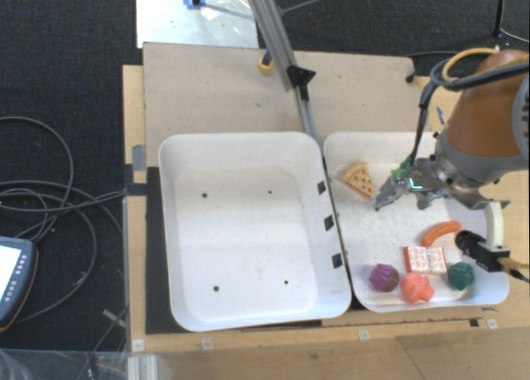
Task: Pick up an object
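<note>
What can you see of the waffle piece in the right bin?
The waffle is a small tan wedge, roughly triangular, with a grid pattern on its top. It looks like a toy. It lies flat on the floor of the right bin, in the far left part, near the wall shared with the other bin. Nothing touches it; the hand is close on its right.

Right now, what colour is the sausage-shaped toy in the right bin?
Orange-red; the sausage-shaped toy shows best in the camera view.
</note>
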